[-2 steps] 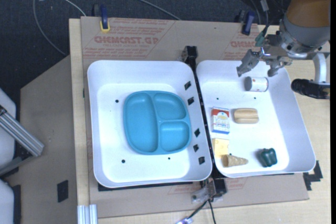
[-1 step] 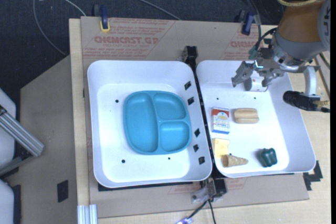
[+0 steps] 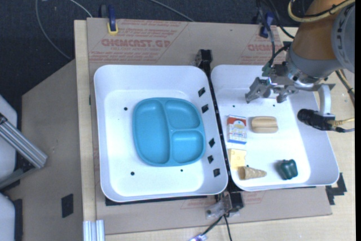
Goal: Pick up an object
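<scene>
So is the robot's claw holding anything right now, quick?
Claw: open, holding nothing, hovering over the far end of the right bin, above the bread roll.

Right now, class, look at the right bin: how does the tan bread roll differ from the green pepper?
The bread roll is tan; the green pepper is dark green. The roll is longer, an oblong lying crosswise; the pepper is smaller and rounder. The roll sits mid-bin beside the small carton; the pepper lies near the front rim. Both rest on the right bin floor, apart from the pincer.
</scene>
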Robot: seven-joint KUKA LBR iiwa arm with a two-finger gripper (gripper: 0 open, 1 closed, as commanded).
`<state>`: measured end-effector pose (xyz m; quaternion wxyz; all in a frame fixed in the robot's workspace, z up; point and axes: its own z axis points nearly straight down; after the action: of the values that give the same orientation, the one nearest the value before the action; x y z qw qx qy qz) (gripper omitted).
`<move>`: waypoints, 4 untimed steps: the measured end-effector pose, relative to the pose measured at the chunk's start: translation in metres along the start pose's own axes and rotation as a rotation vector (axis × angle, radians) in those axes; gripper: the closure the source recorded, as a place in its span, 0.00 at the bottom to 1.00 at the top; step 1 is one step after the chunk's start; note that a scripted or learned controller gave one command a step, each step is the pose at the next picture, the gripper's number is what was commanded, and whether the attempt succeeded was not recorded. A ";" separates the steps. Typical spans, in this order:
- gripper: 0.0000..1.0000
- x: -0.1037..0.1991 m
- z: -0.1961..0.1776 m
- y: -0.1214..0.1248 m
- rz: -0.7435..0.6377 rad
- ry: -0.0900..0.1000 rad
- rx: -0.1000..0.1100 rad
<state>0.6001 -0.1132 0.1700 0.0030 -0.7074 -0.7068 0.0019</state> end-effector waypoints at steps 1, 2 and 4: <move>0.00 0.000 0.062 0.004 -0.001 0.001 0.000; 1.00 0.000 0.047 0.006 0.000 0.000 -0.008; 1.00 0.012 -0.052 0.019 -0.002 -0.002 -0.014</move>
<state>0.6191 -0.1010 0.2221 -0.0028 -0.7065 -0.7077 -0.0021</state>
